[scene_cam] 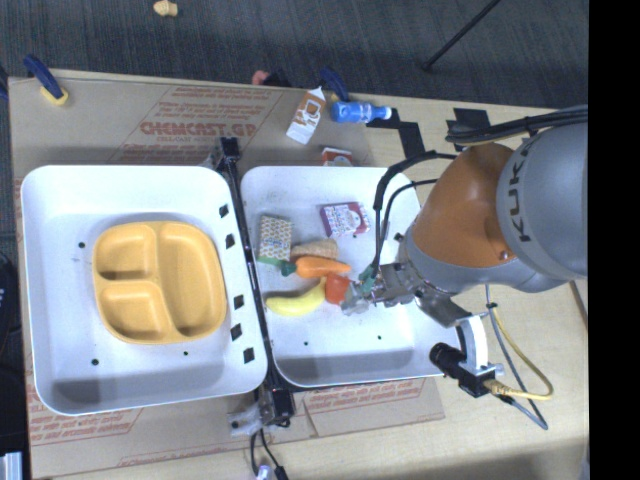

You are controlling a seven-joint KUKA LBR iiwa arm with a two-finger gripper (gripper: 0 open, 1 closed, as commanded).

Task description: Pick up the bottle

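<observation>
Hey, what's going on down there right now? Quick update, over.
Gripper low in right bin, beside carrot and banana. Blue bottle lies outside, on bench beyond the bin. Not picked up yet.

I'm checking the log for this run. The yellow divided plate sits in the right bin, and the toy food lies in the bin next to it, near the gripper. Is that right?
Not quite. The camera view shows the yellow divided plate in the left bin, not the right. The rest holds: the toy food lies in the bin next to it, near the gripper.

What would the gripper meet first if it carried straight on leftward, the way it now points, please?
Probably the small red item just left of the gripper, then the banana. Depth is unclear, so it might pass above them.
</observation>
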